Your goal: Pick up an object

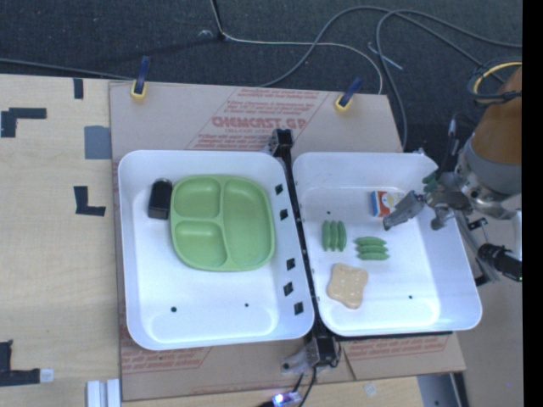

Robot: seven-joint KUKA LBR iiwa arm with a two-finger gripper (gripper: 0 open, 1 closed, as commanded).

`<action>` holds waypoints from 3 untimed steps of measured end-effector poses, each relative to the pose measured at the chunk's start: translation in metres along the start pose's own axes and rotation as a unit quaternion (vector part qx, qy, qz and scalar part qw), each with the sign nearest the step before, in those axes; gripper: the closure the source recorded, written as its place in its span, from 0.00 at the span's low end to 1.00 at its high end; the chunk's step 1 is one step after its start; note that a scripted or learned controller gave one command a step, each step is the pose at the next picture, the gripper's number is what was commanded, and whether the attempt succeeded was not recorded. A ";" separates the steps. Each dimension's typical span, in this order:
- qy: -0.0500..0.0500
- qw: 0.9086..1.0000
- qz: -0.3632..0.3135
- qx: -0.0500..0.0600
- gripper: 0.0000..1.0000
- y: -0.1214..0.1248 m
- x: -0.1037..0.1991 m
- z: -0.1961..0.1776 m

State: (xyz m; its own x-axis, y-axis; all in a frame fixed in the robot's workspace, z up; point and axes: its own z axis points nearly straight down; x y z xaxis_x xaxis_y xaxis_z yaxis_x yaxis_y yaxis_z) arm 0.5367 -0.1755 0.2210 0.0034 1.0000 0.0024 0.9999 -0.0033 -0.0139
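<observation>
Hovering at the frame's right, the grey two-finger gripper (413,208) nears the small red-white-blue carton (383,202), jaws' state indiscernible, nothing grasped yet.

Two shallow white bins sit side by side on a cardboard sheet (254,117). The left bin (144,312) holds a green divided plate (222,223), with a small black object (159,199) touching its left edge. The right bin (441,308) holds two green pea pods — one upright (333,235), one lying crosswise (371,247) — a tan toast-shaped piece (347,286) below them, and a small red, white and blue item (383,202) near the far wall. The gripper (399,216) hangs over the right bin's right side, just beside that item, on the grey arm (492,155).
</observation>
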 end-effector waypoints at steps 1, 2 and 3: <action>-0.001 1.000 -0.002 -0.006 0.00 0.002 0.001 -0.008; -0.002 1.000 -0.002 -0.006 0.00 0.011 -0.005 0.044; -0.001 1.000 -0.002 -0.006 0.00 0.005 -0.005 0.087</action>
State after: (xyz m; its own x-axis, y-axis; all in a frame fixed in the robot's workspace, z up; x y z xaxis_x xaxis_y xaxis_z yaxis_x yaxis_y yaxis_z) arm 0.5408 -0.1799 0.1344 -0.0009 1.0000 -0.0005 1.0000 0.0009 -0.0023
